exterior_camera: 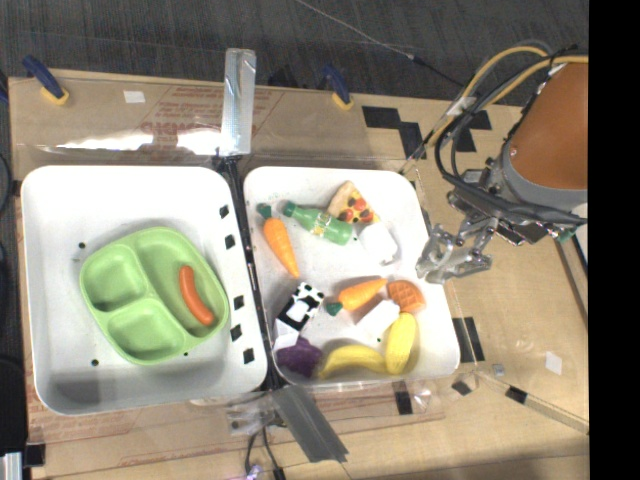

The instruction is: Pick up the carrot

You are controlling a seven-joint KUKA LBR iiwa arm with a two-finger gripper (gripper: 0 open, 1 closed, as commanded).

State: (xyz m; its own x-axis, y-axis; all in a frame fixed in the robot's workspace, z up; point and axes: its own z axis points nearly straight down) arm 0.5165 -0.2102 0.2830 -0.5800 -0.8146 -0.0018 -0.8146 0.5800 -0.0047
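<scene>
I am watching the gripper (455,255) hanging just outside the right bin (425,208), beyond its right wall, carrying nothing; I cannot tell how the pincer is set. The carrot (280,246) is lying inside that bin near its left wall, slanted, leafy end up, just beside the green bottle (318,222). A second orange piece (360,294) is sitting toward the bin's middle, so I am judging the leftmost one the cleaner target. The banana (385,350) and other toys are crowding the bin's near end, well apart from the carrot, leaving room around it.
</scene>
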